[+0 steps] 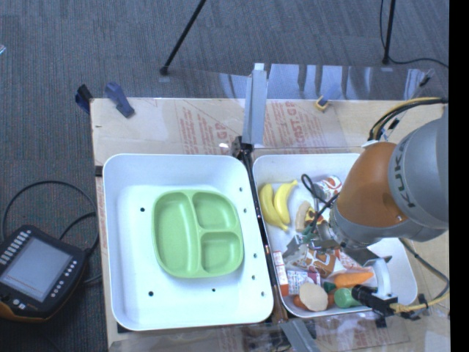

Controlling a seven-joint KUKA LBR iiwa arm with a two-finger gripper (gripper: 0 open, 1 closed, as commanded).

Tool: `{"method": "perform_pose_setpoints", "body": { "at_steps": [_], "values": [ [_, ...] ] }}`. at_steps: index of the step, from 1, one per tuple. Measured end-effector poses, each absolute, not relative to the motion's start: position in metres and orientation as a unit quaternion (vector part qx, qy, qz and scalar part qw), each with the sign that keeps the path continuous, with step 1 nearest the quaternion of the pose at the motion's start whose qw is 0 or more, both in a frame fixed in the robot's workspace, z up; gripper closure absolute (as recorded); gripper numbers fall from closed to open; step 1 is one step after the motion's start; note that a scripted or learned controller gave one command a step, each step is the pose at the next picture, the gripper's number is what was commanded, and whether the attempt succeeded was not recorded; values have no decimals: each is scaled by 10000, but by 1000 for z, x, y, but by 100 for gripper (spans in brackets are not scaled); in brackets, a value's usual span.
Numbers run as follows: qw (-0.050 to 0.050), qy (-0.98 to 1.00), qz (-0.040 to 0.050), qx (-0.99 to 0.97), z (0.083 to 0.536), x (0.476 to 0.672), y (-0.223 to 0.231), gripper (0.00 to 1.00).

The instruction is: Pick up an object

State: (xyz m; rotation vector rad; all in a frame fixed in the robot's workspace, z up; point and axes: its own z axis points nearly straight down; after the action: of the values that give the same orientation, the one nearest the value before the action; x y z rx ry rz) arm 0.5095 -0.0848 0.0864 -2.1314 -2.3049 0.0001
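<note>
The arm (396, 189) is reaching in from the right and bending down over the right bin (272, 169), its grey body and orange band covering much of that bin's middle and right side. The wrist is pointing down and to the left into the pile of things, and the gripper (316, 229) is sitting low among them — whether it is open or closed on anything, I cannot tell, since the arm and the clutter are hiding that part.

The right bin is holding a jumble of objects. A bunch of yellow bananas (277, 202) is lying near its left wall, just left of the gripper. Below the arm, printed packets (299, 270) are lying flat, and near the bin's lower edge a round tan slice (314, 296), an orange carrot (353, 278) and a small green piece (344, 298) are crowding together, touching or nearly touching.

The left bin (124, 196) is holding a green divided plate (198, 233) with three compartments, lying flat near its middle.

Off the bench at the lower left, a handheld control pad (37, 270) is lying on the carpet.
</note>
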Motion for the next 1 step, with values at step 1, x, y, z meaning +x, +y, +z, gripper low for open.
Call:
{"method": "perform_pose_setpoints", "body": {
  "at_steps": [1],
  "values": [
    [14, -7317, -7, -6816, 94, 511, -87, 100]
  ]
}}
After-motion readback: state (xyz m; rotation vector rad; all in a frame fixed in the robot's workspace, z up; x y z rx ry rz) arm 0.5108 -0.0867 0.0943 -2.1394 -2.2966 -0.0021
